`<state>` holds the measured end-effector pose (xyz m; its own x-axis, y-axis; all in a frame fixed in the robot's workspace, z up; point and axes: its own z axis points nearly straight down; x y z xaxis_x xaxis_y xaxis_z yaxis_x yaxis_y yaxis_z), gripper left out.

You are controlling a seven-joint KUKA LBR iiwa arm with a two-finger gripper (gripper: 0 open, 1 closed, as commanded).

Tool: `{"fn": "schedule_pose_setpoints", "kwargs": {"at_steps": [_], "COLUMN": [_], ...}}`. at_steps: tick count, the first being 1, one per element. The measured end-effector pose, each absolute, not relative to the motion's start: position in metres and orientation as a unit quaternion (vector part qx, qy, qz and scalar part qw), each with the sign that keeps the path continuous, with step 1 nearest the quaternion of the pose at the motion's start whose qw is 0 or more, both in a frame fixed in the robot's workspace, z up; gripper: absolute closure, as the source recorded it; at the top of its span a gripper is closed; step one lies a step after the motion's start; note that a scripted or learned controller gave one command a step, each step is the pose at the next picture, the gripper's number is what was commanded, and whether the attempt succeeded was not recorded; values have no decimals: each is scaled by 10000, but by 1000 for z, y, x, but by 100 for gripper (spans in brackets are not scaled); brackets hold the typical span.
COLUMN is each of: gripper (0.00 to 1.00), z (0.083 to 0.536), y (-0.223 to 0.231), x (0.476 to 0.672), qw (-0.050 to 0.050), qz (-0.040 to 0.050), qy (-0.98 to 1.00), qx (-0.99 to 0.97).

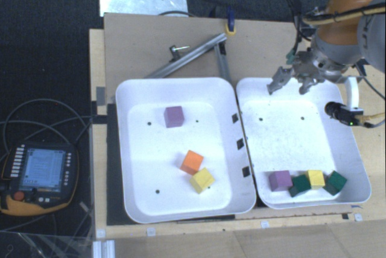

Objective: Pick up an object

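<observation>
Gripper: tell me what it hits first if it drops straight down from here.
Probably the bare floor of the right bin near its top edge. The open gripper has no block beneath it, though depth is hard to judge.

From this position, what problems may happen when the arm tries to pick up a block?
1. In the right bin, the purple block, two green blocks and a yellow block crowd the near wall; the fingers may push neighbours or strike the rim.
2. In the left bin, the orange block touches another yellow block, so both could shift.
3. The gripper hovers at the far rim, away from every block.
</observation>
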<state>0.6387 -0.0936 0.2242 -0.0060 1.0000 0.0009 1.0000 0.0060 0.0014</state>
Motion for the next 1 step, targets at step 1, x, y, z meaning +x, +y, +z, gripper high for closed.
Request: {"fn": "schedule_pose_setpoints", "kwargs": {"at_steps": [1], "gripper": [0], "z": [224], "y": [-94], "x": [639], "qw": [3], "qz": [8], "qy": [7092], "qx": [7051]}}
